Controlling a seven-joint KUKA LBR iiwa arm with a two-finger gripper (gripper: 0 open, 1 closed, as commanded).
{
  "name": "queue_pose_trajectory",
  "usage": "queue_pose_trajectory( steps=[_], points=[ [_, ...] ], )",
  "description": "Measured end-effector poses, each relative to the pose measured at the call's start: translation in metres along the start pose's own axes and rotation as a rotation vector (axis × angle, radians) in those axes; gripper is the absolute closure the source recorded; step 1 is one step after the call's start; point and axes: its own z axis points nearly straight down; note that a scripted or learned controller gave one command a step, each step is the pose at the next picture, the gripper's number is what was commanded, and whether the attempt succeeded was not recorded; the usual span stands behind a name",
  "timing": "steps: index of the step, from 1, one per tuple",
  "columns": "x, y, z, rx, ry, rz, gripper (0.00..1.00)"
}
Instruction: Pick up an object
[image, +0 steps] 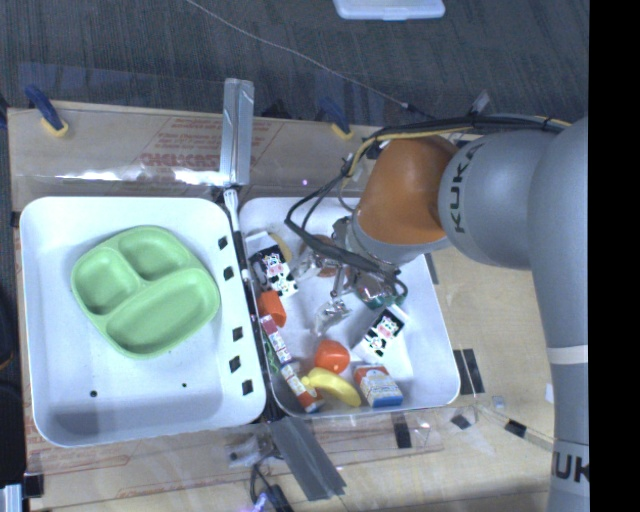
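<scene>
gripper (335, 300) hung low in the right white plastic bin (440, 330), couldn't tell its state tbh | round orange toy fruit (332, 354) sat just at its 6 o'clock, beside the yellow banana (335, 388) | I'd have centred over the fruit, clear of the black-and-white carton (381, 333) at 3 o'clock

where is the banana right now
The banana lies in the right bin, near its front edge, just below the orange ball and left of the small red carton.
</scene>
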Motion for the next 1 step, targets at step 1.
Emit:
queue_pose_trajectory(
  steps=[1],
  points=[
    [0.0836, -0.0524, -0.042, -0.001, 0.0, -0.148, 0.0]
  ],
)
